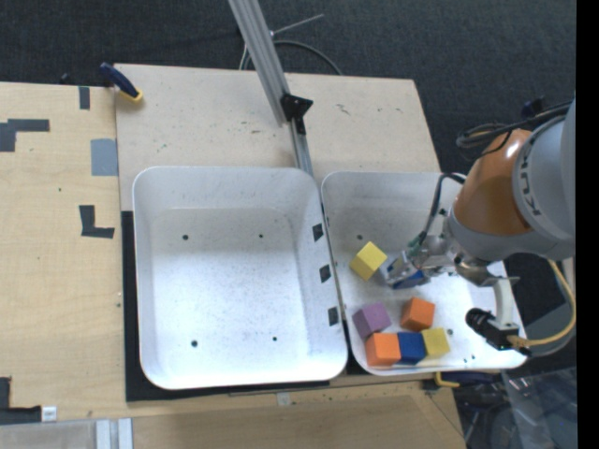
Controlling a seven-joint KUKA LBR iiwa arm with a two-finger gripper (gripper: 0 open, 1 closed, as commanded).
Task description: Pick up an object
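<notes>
near rim of the right bin (440, 370): orange block (382, 348), blue block (412, 346) and yellow block (436, 342) in a touching row, hard against the wall. just behind, purple block (372, 319) and a second orange block (418, 313), small gap between them. farther in, a tilted yellow cube (369, 260) stands alone, open floor behind it. gripper (409, 271) is low just beside that cube; jaw state cannot be told, tips blurred under the wrist. left bin (150, 251) lies alongside; metal pole (262, 45) beyond, cut off at top edge.
</notes>
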